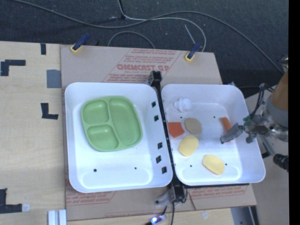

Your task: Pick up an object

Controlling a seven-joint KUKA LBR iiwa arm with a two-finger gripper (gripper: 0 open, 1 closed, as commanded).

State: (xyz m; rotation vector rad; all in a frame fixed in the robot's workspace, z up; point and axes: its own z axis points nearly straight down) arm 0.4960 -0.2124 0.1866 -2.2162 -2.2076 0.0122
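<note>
**Arm at the right bin, objects loose on the bin floor**

The worktop (28, 139) carries two white bins side by side. The left bin (77, 172) holds a green divided plate (111, 123) lying flat. The right bin (248, 170) holds six loose items: a white object (183, 104) near the far wall, a tan round piece (192, 125), an orange block (176, 129) just left of it, a yellow piece (188, 146) below these, a second yellow piece (213, 164) nearer the front wall, and a small orange piece (225, 123) towards the right. The arm (280, 102) enters from the right. Its gripper (239, 132) sits low over the right side of this bin, just beside the small orange piece; whether the jaws are apart or closed, or grip anything, cannot be told.
</note>
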